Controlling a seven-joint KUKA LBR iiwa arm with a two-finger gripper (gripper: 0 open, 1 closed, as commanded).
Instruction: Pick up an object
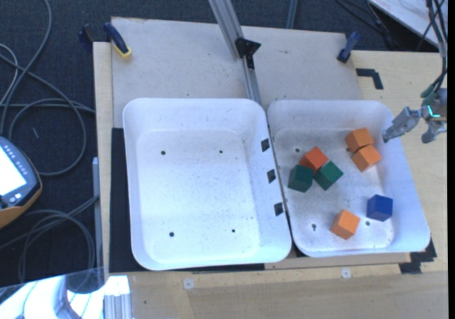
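The right bin (398, 239) holds several small blocks. Two orange blocks (363, 148) sit together near its far right. A red-orange block (313, 159), a green block (328, 175) and a dark green block (301, 179) cluster in the middle. An orange block (345, 224) and a blue block (379, 207) lie nearer the front. My gripper (410, 133) hangs at the view's right edge, above the right bin's far right rim, to the right of the two orange blocks. It is open, with nothing between its fingers.
The left bin (192, 182) lies beside the right one. A metal bar (227, 12) slants down from the top to the gap between the bins. Clamps and cables ring the bench.
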